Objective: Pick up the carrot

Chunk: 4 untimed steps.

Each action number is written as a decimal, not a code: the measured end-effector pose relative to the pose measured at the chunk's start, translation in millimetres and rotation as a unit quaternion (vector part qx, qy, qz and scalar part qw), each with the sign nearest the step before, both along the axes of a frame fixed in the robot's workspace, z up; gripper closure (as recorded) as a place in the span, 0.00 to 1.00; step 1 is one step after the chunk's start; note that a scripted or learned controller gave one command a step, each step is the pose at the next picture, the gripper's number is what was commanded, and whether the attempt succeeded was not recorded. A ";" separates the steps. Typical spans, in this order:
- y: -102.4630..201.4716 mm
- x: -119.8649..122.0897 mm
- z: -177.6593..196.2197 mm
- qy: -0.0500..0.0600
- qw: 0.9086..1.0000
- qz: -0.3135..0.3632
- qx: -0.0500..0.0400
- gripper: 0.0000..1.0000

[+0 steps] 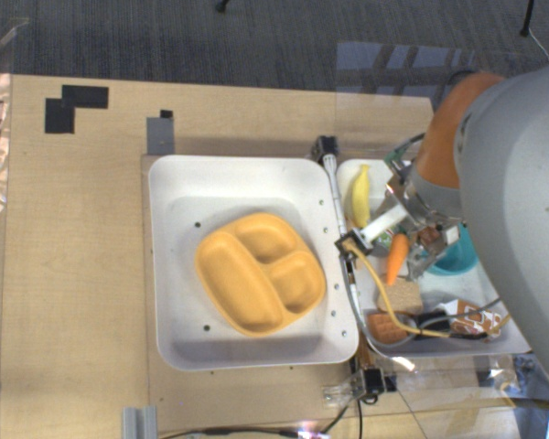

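Note:
The carrot [395, 262] is small and orange and lies nearly upright in the picture, in the middle of the right bin [377, 170]. My gripper [403, 244] hangs right over it, reaching in from the right under the big grey arm with its orange band [448, 135]. The gripper is open: a pale finger [382, 228] stands to the carrot's upper left and the other finger [425, 256] to its right. The carrot's top end sits in the gap between them. I cannot tell whether either finger touches it.
A banana [359, 195] lies just behind the carrot and a teal cup [459, 252] to its right. In front are a bread slice [403, 295], a brown round thing [388, 326] and a patterned packet [477, 320]. The left bin [169, 245] holds a yellow divided plate [259, 271].

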<state>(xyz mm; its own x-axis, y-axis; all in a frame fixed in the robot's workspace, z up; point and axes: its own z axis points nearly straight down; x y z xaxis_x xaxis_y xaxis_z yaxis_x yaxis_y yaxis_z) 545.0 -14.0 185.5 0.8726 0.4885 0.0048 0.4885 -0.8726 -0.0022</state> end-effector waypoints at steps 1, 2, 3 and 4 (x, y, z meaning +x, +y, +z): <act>-80.0 -19.7 -75.5 0.000 0.999 0.040 -0.002 0.00; -72.5 8.8 -97.9 -0.002 0.992 -0.129 -0.001 0.00; -71.2 -30.7 -97.1 -0.003 0.993 -0.115 -0.001 0.00; -69.2 12.1 -97.9 -0.003 0.989 -0.149 -0.001 0.00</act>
